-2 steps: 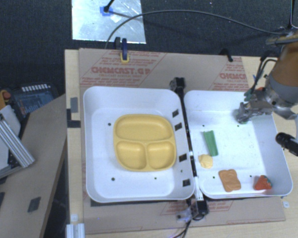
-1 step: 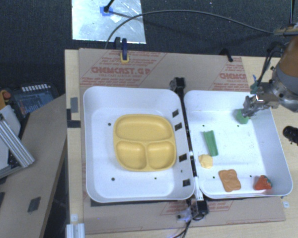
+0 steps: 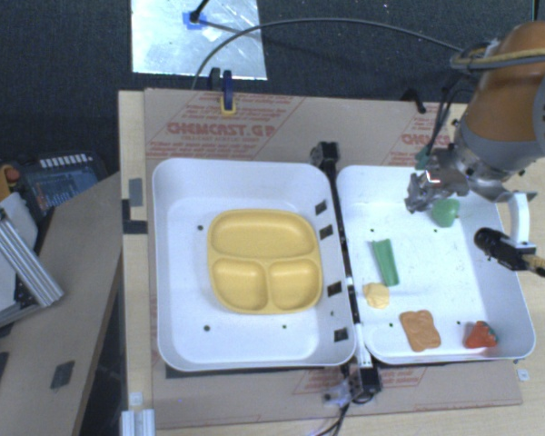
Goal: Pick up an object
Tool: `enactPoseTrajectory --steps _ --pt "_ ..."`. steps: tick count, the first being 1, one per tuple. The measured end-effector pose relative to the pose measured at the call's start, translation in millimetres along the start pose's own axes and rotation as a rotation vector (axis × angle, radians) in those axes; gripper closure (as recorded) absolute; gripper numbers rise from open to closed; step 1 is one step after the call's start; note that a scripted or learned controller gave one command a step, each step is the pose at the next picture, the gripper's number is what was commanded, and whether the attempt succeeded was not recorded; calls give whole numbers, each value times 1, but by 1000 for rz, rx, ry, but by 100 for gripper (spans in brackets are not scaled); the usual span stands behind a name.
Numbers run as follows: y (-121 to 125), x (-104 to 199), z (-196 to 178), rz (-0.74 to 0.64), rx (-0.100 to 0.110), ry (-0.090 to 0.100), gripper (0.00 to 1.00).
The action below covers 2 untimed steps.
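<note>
My gripper (image 3: pixel 427 192) hangs over the far part of the right bin (image 3: pixel 518 339), with the arm coming in from the upper right. A light green round object (image 3: pixel 446 212) lies just to its right and below, close to the fingers or touching them. In the same bin lie a green stick (image 3: pixel 384 262), a small yellow piece (image 3: pixel 376 294), an orange toast-like piece (image 3: pixel 421 330) and a red strawberry-like piece (image 3: pixel 480 335). Nothing shows between the fingers.
The left bin (image 3: pixel 177 334) holds a yellow divided tray (image 3: pixel 262 260). A black divider with clips (image 3: pixel 339 252) runs between the bins. A foil sheet (image 3: pixel 197 25) lies beyond the bench, and grey equipment stands at the left.
</note>
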State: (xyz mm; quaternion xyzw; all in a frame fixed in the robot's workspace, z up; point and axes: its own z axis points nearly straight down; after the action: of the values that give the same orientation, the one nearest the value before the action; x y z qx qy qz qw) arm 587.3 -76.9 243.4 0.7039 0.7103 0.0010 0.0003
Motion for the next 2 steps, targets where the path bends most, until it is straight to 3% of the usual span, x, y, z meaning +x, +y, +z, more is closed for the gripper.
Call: enactPoseTrajectory --steps 2 --pt "17 106 3 -1 0 0 100"
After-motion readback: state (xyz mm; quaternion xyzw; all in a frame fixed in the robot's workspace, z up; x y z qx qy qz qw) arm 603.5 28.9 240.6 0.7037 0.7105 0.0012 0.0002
